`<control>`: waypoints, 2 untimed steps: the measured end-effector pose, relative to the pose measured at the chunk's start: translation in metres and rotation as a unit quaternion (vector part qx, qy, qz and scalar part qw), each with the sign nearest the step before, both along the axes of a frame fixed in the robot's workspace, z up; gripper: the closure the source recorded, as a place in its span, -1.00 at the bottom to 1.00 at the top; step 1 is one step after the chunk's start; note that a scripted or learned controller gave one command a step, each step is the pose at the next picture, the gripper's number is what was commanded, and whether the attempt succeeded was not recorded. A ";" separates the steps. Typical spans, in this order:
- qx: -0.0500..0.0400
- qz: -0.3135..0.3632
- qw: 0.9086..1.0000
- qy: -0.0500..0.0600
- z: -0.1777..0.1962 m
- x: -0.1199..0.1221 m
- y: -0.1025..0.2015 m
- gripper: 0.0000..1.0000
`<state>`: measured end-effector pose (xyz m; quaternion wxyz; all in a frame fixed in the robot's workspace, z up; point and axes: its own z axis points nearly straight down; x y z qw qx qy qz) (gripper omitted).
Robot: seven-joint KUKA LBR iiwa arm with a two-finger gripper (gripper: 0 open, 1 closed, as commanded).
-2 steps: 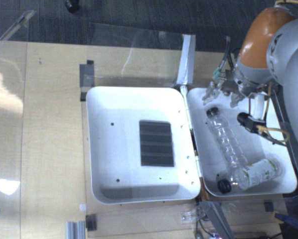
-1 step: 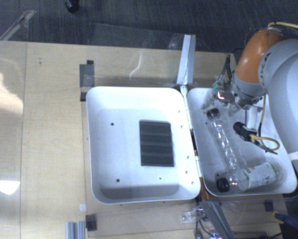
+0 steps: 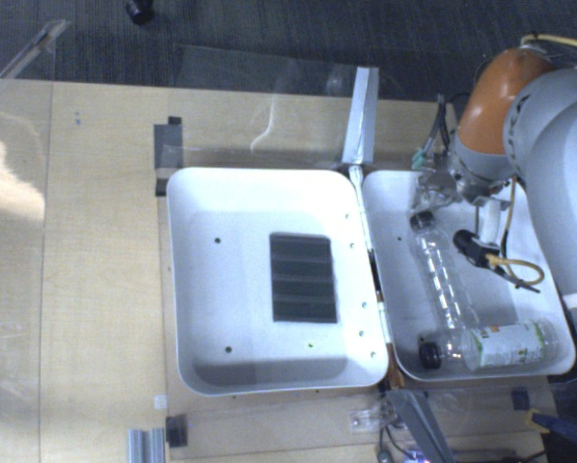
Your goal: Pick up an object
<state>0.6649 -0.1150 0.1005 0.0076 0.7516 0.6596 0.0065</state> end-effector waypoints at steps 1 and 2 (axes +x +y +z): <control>0.000 0.000 1.000 0.000 0.000 0.000 0.000 -1.00; 0.001 0.034 0.999 0.006 -0.013 -0.030 -0.009 -1.00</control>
